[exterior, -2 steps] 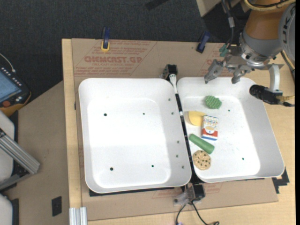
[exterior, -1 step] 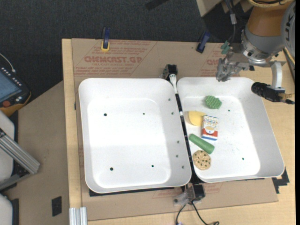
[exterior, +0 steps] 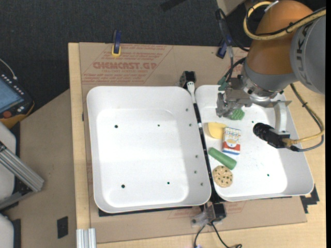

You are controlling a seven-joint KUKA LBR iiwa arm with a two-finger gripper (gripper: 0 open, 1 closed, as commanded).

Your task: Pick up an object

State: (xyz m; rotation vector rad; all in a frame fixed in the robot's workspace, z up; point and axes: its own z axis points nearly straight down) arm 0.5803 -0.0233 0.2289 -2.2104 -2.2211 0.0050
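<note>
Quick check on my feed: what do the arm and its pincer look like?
The arm is grey with a rounded orange band above the wrist; a yellow cable loops across that band. The pincer is small, boxy, bare grey metal.

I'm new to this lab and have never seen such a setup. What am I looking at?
One camera, fixed above the bench, looks down at a slant. The grey and orange arm is a robot reaching in from the right; its gripper hangs over the right bin. In that bin lie a yellow wedge, a small carton, a green cylinder and a cookie. Another green object sits right at the gripper; whether it is held, I cannot tell. The left bin stands alongside.
</note>
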